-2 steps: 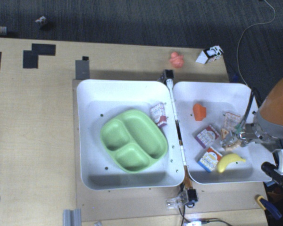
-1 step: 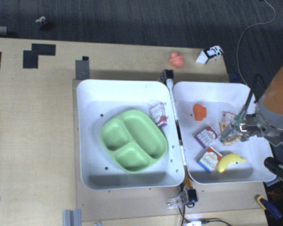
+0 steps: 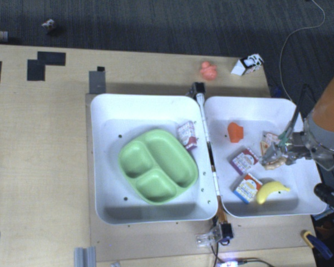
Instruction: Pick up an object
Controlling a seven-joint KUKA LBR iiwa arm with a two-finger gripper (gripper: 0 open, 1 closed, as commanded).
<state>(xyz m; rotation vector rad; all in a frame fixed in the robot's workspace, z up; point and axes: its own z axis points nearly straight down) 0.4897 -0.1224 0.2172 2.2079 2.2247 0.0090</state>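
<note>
In the right bin (image 3: 250, 102) lie an orange block (image 3: 235, 131), a purple-and-white packet (image 3: 244, 161), a small colourful box (image 3: 246, 188) and a yellow banana (image 3: 271, 191). My gripper (image 3: 277, 153) reaches in from the right and is low over the bin's right half. It sits right at a crumpled brown-and-white packet (image 3: 269, 142), which it partly covers. The banana and box lie just below it, toward the front of the bin.
The left bin (image 3: 139, 102) holds a green divided plate (image 3: 157, 164) and a small red-and-white packet (image 3: 187, 134) by the dividing wall. Behind the bins on the bench are a pink lump (image 3: 209, 70) and a white-and-black item (image 3: 247, 64).
</note>
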